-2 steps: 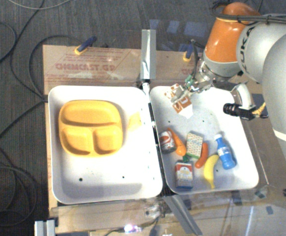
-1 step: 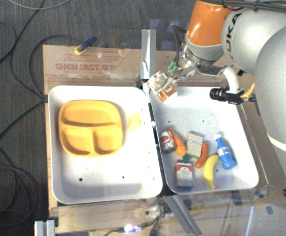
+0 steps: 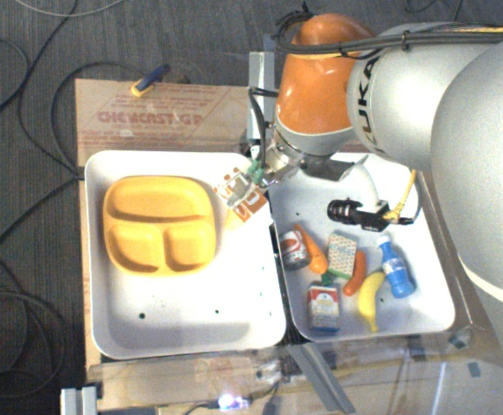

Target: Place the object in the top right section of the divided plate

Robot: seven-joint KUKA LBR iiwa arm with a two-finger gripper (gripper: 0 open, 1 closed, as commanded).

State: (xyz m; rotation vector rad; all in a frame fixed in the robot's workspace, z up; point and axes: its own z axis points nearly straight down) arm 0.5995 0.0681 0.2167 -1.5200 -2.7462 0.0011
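Observation:
The yellow divided plate [image 3: 159, 199] lies in the left bin [image 3: 148, 327], toward its back left, with nothing in its sections. My gripper [image 3: 250, 182] hangs over the right rim of the left bin, just right of the plate. It is shut on a small brown-and-white object [image 3: 241, 195] that sticks out toward the plate from between the fingers. The object hangs clear of the bin floor and apart from the plate.
The right bin [image 3: 433, 318] holds a soda can [image 3: 293, 247], a carrot [image 3: 315, 253], a speckled packet [image 3: 341, 253], a red pepper [image 3: 353, 277], a banana [image 3: 369, 299], a blue bottle [image 3: 396, 271] and a red-and-white box [image 3: 323, 308]. The arm covers the bench's back right.

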